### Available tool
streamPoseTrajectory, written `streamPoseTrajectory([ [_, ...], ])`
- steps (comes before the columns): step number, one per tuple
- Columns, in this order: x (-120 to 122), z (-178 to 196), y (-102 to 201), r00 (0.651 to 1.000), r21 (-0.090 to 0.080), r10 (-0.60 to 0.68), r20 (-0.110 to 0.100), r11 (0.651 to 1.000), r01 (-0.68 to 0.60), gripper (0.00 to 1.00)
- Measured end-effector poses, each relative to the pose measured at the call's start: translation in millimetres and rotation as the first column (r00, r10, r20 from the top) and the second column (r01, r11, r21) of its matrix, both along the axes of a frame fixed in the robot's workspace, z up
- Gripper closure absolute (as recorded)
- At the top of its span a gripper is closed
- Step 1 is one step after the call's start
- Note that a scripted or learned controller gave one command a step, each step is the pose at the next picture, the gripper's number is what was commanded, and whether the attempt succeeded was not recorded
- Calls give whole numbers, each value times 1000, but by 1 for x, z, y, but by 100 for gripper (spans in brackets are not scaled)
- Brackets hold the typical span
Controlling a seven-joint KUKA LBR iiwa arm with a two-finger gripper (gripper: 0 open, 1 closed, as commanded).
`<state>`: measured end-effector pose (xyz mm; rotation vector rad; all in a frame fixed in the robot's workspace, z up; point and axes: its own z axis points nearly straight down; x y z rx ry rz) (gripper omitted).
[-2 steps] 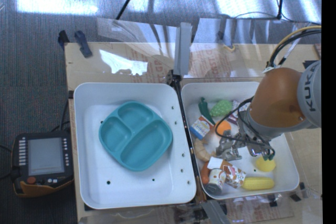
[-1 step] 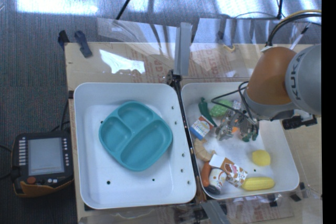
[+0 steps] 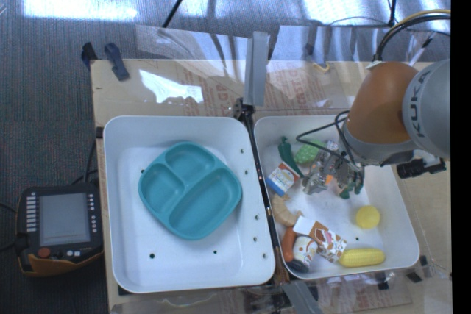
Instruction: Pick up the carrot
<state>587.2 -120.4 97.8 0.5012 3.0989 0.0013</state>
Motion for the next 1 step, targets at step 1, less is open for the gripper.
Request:
streamPoseTrajectory([
  [1,-23,91,46,953,0,-304,0,953,304,100],
])
